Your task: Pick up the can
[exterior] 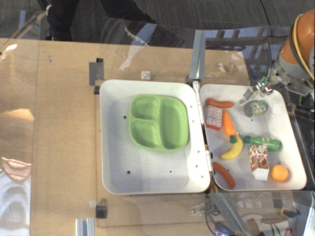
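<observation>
The can [256,108] lies on its side at the far end of the right bin [294,146], right of a sausage [219,103] and carrot [228,123]. The gripper [257,89] hovers just above it; I cannot tell its state.

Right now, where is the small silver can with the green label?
The small silver can with the green label lies in the right white bin, near its far edge, right of the red sausage and just below the hand.

A grey arm [295,65] with a broad orange band and a small metallic end effector [259,88].
</observation>
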Controlling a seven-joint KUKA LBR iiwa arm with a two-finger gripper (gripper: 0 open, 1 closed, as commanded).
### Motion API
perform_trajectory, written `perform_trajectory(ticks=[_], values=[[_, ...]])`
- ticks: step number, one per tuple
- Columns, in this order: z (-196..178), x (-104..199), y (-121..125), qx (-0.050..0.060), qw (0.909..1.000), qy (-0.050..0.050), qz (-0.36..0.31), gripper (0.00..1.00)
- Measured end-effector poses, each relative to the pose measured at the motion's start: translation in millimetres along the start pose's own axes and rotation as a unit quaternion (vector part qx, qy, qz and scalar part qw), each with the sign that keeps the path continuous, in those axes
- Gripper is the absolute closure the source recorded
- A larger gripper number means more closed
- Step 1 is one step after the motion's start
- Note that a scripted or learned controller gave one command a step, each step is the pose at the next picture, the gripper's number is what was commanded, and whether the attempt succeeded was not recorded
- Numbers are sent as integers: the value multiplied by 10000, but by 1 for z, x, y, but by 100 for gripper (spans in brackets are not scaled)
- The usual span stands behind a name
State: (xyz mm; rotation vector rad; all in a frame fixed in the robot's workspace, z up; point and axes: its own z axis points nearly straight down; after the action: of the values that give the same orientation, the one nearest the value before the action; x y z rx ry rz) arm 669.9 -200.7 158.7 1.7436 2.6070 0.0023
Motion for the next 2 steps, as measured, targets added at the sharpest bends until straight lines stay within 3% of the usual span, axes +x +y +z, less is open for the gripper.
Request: perform_trajectory(ticks=[1,2], values=[[64,-9,-5,46,9993,7,-363,0],[50,-11,-2,-27,9993,-67,-376,100]])
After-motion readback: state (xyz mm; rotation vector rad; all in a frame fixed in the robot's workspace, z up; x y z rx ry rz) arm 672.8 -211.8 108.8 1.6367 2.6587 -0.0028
